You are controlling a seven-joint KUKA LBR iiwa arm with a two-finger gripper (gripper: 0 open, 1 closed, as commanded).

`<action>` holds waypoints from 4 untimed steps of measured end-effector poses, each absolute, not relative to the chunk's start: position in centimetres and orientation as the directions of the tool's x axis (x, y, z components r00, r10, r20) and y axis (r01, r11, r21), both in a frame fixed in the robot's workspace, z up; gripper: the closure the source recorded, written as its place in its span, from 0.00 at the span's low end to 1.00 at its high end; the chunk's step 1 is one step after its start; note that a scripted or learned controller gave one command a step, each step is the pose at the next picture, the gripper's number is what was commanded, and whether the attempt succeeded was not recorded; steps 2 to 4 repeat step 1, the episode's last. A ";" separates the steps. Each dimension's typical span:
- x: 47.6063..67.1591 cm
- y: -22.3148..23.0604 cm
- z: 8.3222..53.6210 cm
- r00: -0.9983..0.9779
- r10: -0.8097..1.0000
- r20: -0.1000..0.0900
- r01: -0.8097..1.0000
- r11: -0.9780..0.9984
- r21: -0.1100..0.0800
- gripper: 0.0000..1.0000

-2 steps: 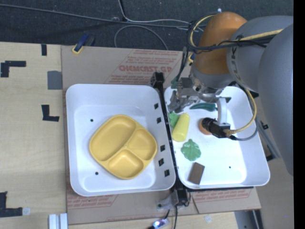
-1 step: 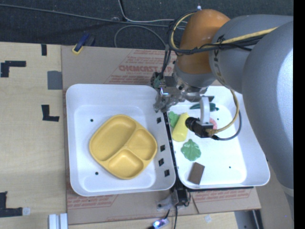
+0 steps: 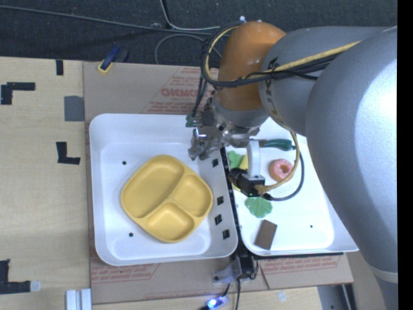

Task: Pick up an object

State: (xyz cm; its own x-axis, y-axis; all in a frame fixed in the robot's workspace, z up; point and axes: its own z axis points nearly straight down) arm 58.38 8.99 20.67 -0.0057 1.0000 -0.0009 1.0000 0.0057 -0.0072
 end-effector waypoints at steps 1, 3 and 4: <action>58.4 8.7 20.7 -0.003 1.000 -0.002 1.000 0.003 -0.007 0.00; 58.4 8.7 20.7 -0.003 1.000 -0.002 1.000 0.003 -0.007 0.00; 58.4 8.7 20.7 -0.003 1.000 -0.002 1.000 0.003 -0.007 0.00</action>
